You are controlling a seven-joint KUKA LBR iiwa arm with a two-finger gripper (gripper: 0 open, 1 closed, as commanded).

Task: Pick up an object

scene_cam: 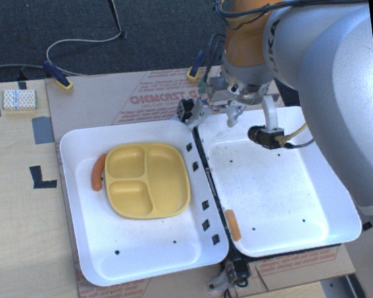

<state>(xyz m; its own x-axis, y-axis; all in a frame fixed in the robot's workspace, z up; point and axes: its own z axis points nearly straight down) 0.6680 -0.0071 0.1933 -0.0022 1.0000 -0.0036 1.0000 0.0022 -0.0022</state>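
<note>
Jaws: state cannot tell, poised over right bin (327, 181) far edge; approach step; next, descend onto carrot (232, 225) at near-left corner.

Smooth glossy plastic yellow divided plate (147, 180), slick white plastic bins (86, 212), matt brown cardboard sheet (92, 106), pale wood-grain counter (20, 228)

- Red block lettering reading "CHEMCAST" is showing on the brown cardboard sheet (140, 100) lying under the two white bins, just above the left bin's far rim.
- Smaller red lines of print are running around that word on the same sheet, but they are staying too small to read.
- More faint red print is showing along the cardboard's near edge, below the bins, also illegible.
</note>
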